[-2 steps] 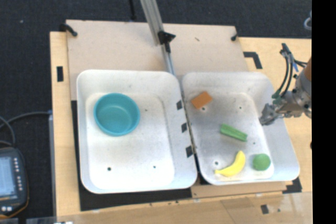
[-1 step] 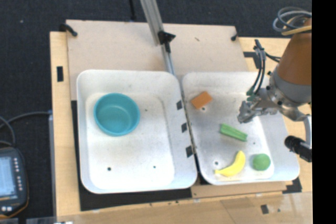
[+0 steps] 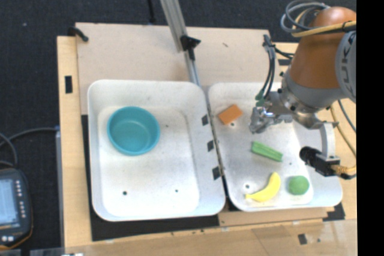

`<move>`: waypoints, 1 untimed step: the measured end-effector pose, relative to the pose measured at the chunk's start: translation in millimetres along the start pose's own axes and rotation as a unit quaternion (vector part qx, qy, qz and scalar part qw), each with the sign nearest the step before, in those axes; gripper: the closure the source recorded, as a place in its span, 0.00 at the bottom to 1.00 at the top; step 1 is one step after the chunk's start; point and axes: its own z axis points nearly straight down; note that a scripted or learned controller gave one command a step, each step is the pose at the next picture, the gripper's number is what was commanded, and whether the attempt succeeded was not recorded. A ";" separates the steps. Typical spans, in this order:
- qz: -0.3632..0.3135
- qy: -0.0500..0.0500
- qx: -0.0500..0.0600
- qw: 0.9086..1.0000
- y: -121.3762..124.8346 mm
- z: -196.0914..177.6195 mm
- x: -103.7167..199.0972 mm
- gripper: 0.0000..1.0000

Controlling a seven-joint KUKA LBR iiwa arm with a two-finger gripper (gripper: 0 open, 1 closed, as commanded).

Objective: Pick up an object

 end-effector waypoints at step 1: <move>0.001 -0.001 0.000 1.000 24.1 7.9 54.6 1.00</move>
